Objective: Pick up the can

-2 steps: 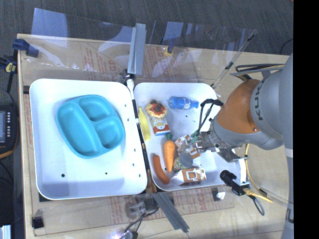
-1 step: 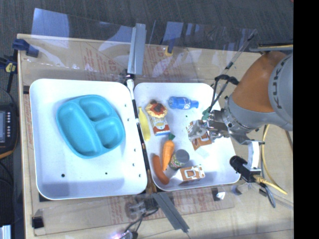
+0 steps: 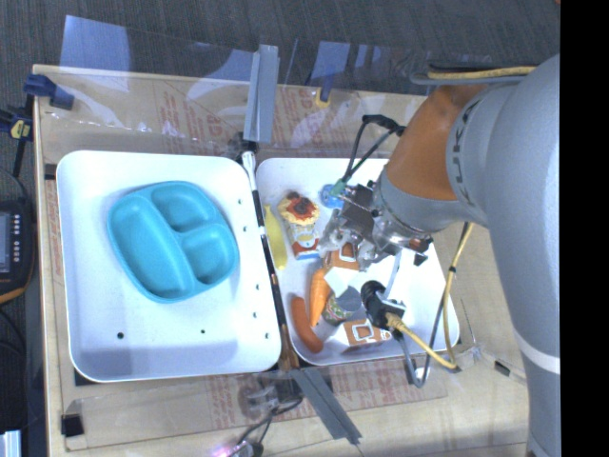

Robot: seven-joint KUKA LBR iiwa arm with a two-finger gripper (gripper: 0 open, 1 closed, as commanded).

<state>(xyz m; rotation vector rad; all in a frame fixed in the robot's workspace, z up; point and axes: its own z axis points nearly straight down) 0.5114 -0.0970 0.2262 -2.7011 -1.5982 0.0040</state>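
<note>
A robotics lab: a grey KUKA arm (image 3: 504,160) enters from 3 o'clock over a taped bench (image 3: 143,112) bearing two white bins (image 3: 76,255), cables (image 3: 433,346) trailing.

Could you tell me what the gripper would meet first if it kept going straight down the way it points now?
Probably the clutter in the right bin: the gripper hangs over the small items beside the carrot. Depth is unclear, so which item comes first is uncertain.

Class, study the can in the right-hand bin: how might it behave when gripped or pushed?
The can looks rigid, so it probably keeps its shape when squeezed. Its rounded side may let it roll or slip. Crowded by a yellow item and a carrot, it would likely nudge them if pushed.
</note>
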